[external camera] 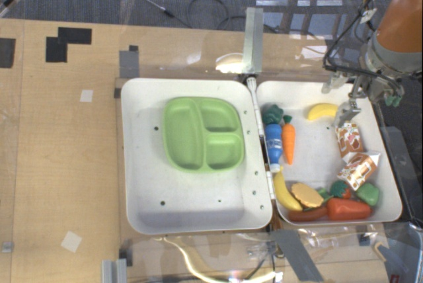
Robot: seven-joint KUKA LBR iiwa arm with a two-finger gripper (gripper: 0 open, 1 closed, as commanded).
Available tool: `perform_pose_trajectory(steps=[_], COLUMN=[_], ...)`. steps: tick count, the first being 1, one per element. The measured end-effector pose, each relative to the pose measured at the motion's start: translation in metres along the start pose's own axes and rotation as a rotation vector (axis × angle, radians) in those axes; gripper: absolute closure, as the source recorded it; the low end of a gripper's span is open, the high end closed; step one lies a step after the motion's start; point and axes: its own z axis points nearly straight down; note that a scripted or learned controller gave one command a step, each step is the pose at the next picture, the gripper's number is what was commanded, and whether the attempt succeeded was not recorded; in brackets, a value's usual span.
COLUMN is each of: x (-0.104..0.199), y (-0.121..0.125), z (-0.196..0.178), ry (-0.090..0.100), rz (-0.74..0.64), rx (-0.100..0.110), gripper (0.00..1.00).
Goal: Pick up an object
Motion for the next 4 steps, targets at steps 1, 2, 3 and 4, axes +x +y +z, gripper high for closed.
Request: perform_pose_trajectory(steps=[1,2,3,4], x=[0.055,0.113,0.131,0.143], y=[-0.049,-0.046,-0.046,-0.046], z=[0.122,0.124,0.123,0.123], ry=[-0.002,-0.006,-0.012,-0.014], rz=[0.008,0.194,0.307,0.424], rx=[0.002,0.002,0.003,0.002], gripper=[0.0,0.0,0.0,0.0])
